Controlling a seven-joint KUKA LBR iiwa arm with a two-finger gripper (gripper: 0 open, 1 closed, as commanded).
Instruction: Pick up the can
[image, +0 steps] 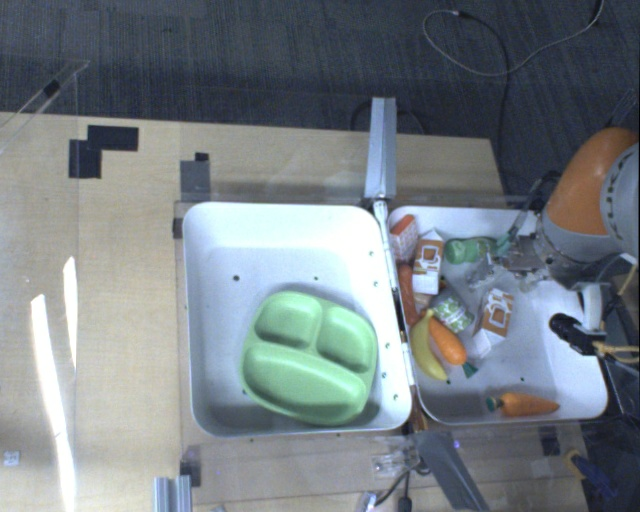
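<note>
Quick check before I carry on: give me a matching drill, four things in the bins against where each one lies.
Things:
1. green tray
2. banana
3. lone carrot
4. green bottle

Places:
A. near the front edge of the right bin
B. left bin
C. near the back of the right bin
D. against the left wall of the right bin

Pairs: 1-B, 2-D, 3-A, 4-C

The can (468, 249) is green and lies on its side in the right-hand bin (575, 395), near the far wall; a small carton (430, 258) sits just beside its left end; its surface looks shiny.
</note>
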